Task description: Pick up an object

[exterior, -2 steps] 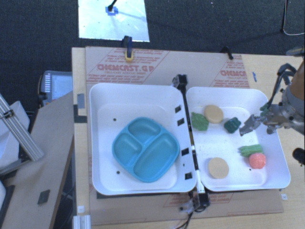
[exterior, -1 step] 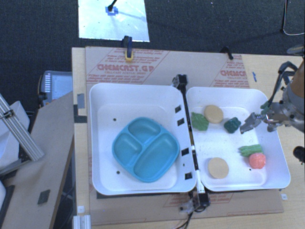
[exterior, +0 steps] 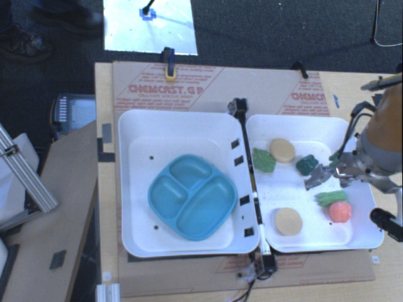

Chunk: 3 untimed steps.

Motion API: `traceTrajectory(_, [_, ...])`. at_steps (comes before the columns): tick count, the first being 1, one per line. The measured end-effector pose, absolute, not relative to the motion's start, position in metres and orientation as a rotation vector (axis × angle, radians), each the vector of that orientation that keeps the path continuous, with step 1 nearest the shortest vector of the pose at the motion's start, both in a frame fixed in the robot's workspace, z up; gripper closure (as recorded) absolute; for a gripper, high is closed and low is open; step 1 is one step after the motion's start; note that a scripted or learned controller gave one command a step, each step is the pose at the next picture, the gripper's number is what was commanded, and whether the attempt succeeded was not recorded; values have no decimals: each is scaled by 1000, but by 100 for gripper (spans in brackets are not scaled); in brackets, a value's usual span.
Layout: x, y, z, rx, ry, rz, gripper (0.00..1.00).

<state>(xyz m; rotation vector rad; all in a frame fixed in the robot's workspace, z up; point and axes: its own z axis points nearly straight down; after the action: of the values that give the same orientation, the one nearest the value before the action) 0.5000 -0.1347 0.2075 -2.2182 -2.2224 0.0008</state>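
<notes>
From above, two white bins sit side by side on the counter. The left bin (exterior: 135, 168) holds a blue plate (exterior: 192, 197) with three sections, near its middle.

The right bin (exterior: 362, 241) holds the small things. A green leafy piece (exterior: 264, 160) lies near the bin's left wall. A round tan piece (exterior: 283, 150) sits just beside it, toward the back edge. A dark green piece (exterior: 306, 165) lies near the middle. Another round tan piece (exterior: 289, 221) sits near the front edge. A pink-red ball with a green top (exterior: 339, 207) lies by the front right corner.

The arm comes in from the right. Its gripper (exterior: 318, 178) hangs over the middle of the right bin, just beside the dark green piece. I cannot tell if it is open or shut, and nothing shows in its grip.
</notes>
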Motion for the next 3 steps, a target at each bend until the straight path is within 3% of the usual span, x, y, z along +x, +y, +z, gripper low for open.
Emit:
traceTrajectory(2, [496, -144, 121, -2219, -2221, 2, 0])
traceTrajectory(3, [497, -144, 133, -2221, -2225, -2, 100])
